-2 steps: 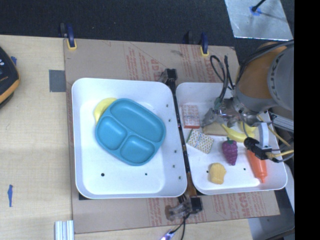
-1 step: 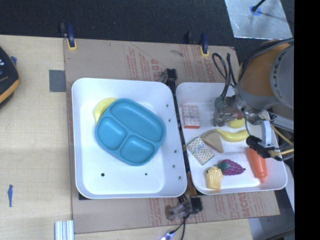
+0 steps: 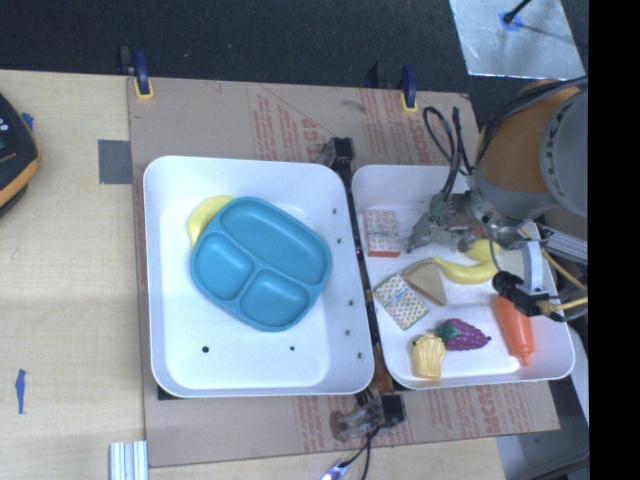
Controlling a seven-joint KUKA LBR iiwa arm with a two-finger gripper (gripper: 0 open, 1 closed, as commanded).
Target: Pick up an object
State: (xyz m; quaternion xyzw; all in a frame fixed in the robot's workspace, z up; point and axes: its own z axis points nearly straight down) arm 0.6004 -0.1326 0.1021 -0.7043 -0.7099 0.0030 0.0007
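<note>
Hovering my gripper (image 3: 432,230) just above the banana (image 3: 466,267); fingers look spread, gripping nothing. Should drop straight, clamp its middle.

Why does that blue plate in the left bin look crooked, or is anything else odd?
The blue divided plate lies turned at an angle to the left bin, resting partly over a yellow object that peeks out behind it. Nothing looks spilled or broken.

One camera sits above the surface (image 3: 70,268), looking down at a slant from some way off. It takes in both bins, the left bin (image 3: 170,358) and right bin (image 3: 545,368), side by side, with the arm (image 3: 530,148) entering from the right.
</note>
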